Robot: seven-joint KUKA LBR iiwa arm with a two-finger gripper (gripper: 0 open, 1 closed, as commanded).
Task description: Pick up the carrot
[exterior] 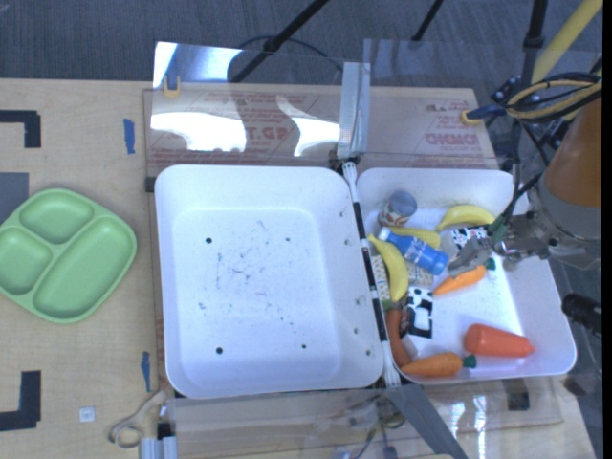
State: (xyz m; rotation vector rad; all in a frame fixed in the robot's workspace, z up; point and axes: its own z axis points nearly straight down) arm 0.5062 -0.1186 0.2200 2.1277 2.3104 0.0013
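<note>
A small orange carrot [460,280] with a green tip lies tilted in the right bin [545,295], near its middle. My gripper [477,253] hangs just above and behind that carrot's right end, coming in from the right. A second carrot [435,364] lies along the bin's front wall. Just right of it sits a thicker orange-red carrot-like piece [495,341]. I see nothing lifted off the bin floor.
The right bin also holds two bananas [466,217] [390,268], a blue bottle [422,252], a grey-blue round item [400,204] and a black-and-white item [419,314]. The left bin [191,208] adjoins it. A green divided plate [63,253] lies far left.
</note>
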